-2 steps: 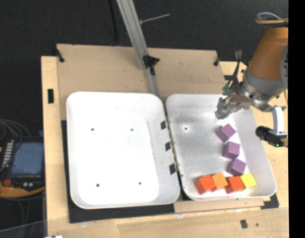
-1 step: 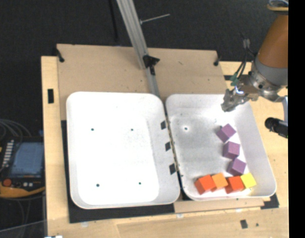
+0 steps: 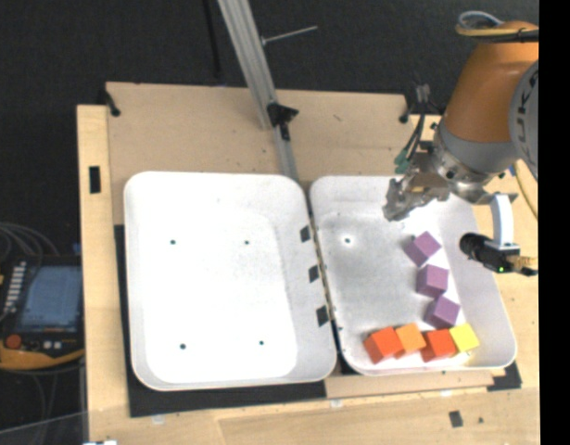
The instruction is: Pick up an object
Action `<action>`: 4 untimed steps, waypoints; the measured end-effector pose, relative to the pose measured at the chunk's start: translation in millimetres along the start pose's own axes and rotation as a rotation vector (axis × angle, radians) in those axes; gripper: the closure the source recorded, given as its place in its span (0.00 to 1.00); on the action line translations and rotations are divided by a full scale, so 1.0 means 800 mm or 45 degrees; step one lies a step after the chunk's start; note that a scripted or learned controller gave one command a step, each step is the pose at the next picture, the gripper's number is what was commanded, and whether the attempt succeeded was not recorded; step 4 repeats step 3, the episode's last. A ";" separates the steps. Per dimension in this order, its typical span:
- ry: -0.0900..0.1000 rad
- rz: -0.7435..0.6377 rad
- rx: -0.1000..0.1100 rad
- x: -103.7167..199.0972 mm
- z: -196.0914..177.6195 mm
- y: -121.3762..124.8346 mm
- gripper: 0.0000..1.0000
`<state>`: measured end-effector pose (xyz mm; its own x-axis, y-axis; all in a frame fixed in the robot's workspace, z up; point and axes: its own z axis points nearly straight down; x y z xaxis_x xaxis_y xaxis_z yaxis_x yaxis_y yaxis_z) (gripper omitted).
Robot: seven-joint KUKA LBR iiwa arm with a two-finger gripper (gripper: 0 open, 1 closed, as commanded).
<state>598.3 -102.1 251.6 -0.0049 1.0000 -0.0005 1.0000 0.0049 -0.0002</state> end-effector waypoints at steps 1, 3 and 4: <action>0.002 -0.002 -0.001 0.067 -0.005 -0.021 1.00; 0.002 -0.003 0.002 0.203 0.007 -0.034 1.00; 0.002 -0.003 0.002 0.203 0.007 -0.034 1.00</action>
